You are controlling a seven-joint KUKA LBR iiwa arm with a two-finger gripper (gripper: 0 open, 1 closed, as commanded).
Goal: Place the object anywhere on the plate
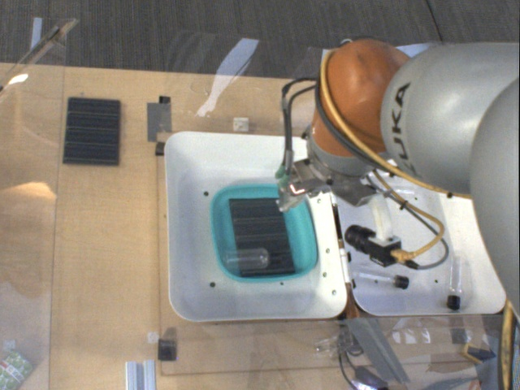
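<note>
- Silver-grey, the gripper sits low over the far right corner of the plate. From this slant you cannot tell whether it is spread or closed, and nothing shows as held in it.
- Just beside it, a black ribbed pad lies flat across the plate's middle. It looks matte and grooved, probably rubbery, and it has little height to pinch.
- At the plate's near left corner rests a small clear tube, on its side and overlapping the pad's near edge. Treat this as the likely task object; if so, it already lies on the plate.
- Expect the tube to be light, rigid and smooth. It is round, so it may roll or squirt out of a pinch. Close across its short width at mid-length, and go gently in case it is brittle.
- The plate is glossy teal plastic, squarish with rounded corners and a raised rim. It stands a little right of centre in the left bin.
- The right bin holds small bits near its near edge, among them a black-capped piece.
- A second ribbed pad lies on the bench near its far left corner, well apart.
</note>
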